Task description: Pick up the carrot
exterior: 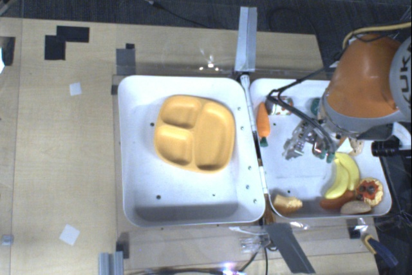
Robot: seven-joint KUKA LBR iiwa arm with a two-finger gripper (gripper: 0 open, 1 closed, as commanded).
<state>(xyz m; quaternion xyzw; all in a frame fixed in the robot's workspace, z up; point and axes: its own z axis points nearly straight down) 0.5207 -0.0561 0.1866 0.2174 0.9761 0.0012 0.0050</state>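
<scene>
The carrot [262, 123] is a small orange piece with a green tip, lying along the left wall of the right bin [290, 172]. My gripper [304, 143] hangs over the middle of that bin, to the right of the carrot and a little nearer the camera, apart from it. Its metal fingers point down and left. Nothing shows between them, and the carrot lies free on the bin floor.
The left bin [135, 158] holds a yellow three-part plate [195, 132]. In the right bin's near right corner lie a banana [342, 177], a round orange-red piece [370, 190] and a brown piece [355, 207]. A bread-like piece [287, 204] sits near the front wall.
</scene>
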